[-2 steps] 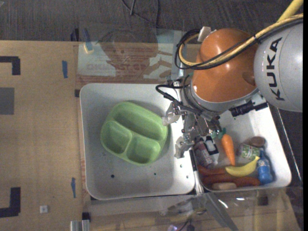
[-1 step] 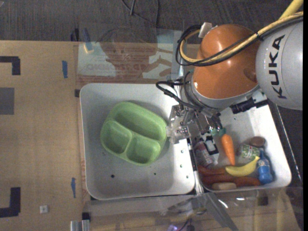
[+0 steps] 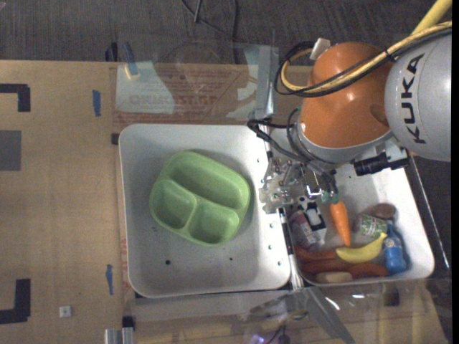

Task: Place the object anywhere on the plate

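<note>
Hung over the right bin's (image 3: 419, 253) near-left corner, gripper (image 3: 310, 192) just above the carrot (image 3: 339, 222); grip state impossible to tell. Judged as the picking step, nothing yet on the green plate (image 3: 200, 198) in the left bin (image 3: 136, 213). Called next for seizing the carrot, lifting clear, crossing left onto the plate.

Even overhead light (soft shadows), slight blur.

Wood bench (image 3: 57, 192) w/ blue tape bits (image 3: 96, 103), black marks (image 3: 17, 97); two white bins: left bin (image 3: 143, 264), right bin (image 3: 419, 246).
</note>
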`<state>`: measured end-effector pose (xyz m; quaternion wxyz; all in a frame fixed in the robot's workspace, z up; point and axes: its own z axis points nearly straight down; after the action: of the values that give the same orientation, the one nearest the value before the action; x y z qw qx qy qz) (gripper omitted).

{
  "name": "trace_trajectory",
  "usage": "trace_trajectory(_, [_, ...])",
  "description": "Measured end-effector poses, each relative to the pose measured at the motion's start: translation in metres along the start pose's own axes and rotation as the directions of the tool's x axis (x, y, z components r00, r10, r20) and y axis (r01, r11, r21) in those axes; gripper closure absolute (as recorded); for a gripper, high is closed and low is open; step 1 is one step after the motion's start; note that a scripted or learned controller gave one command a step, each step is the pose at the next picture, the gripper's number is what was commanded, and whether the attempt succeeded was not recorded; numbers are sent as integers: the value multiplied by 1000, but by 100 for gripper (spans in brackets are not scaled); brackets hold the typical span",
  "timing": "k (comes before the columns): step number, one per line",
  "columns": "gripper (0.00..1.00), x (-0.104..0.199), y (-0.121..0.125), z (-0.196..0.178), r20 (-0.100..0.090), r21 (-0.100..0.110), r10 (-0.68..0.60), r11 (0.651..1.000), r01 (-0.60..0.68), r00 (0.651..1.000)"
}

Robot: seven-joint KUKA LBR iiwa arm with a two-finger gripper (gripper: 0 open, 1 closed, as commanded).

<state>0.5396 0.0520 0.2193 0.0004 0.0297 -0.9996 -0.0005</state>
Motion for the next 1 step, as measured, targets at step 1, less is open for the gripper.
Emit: trace_trajectory(1, [100, 51, 1, 37, 0, 0, -166, 986, 166, 986])
